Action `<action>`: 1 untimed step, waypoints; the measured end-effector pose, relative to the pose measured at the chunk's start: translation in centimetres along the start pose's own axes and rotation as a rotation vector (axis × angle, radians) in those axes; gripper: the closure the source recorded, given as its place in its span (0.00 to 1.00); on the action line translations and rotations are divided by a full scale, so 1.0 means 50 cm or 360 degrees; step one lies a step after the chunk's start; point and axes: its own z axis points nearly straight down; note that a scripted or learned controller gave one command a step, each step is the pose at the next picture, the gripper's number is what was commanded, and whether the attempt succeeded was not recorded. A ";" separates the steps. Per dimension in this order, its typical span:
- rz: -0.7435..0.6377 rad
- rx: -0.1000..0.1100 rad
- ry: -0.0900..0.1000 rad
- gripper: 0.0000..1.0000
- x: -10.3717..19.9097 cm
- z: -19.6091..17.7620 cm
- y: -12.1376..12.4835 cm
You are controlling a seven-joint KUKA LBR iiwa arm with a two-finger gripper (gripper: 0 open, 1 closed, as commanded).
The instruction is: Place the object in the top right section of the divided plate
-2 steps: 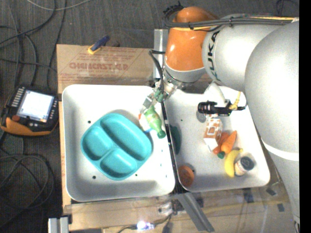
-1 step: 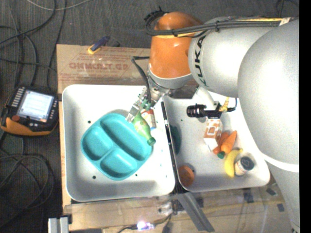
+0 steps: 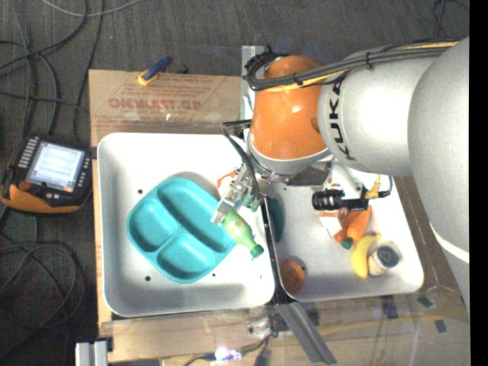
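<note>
1. Clearly, we see the claw [image 3: 232,203] pinching a green bottle [image 3: 242,233] by its upper end.
2. We find the bottle tilted over the teal plate's [image 3: 164,227] right edge, in the left bin [image 3: 114,204].

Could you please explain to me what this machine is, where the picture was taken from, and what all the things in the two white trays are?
One camera looks down at a slant on a bench. The big grey robot arm with an orange band reaches in from the right. Its two-finger gripper hangs over the left white bin, at the right edge of a teal divided plate. A green plastic bottle lies slanted just under the gripper's tip; whether it is gripped I cannot tell. The right white bin holds toy food: an orange carrot, a yellow banana and a brown round piece.
</note>
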 end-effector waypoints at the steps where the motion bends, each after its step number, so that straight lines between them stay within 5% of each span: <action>1: -0.0014 -0.0001 0.0001 1.00 0.027 0.000 -0.040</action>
